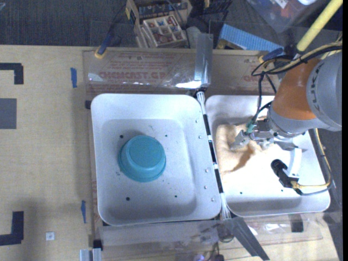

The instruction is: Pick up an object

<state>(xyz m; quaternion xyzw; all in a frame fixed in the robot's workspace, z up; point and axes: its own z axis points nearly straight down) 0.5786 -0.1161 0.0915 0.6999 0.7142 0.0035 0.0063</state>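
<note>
Crumpled beige cloth (232, 145), soft and pale tan, lies in the right-hand shallow white bin (272, 197), bunched against that bin's left wall, and the two-finger gripper (243, 139) is down right at it. The gripper's tip sits on the cloth's upper right part, touching or nearly touching the fabric, though whether any cloth sits between its parts I cannot tell; clenched or released, the angle does not give it away. Just behind the gripper, to its right, is the grey metal wrist with small green marks on it, and behind that rises the grey arm with its orange band (293, 94), coming in from the right. Below and to the right of the gripper, a black cable end with a yellow lead (283, 174) hangs over the floor of the same bin, apart from the cloth. Left of the gripper, past the divide where the two bins meet, sits the left-hand shallow white bin (109, 113), and well away on its floor is an upturned round teal plastic bowl (142, 157), resting alone. Beyond the bins, further from the gripper, a clear plastic sheet (147, 75) lies across the wooden bench (43, 173).
</note>
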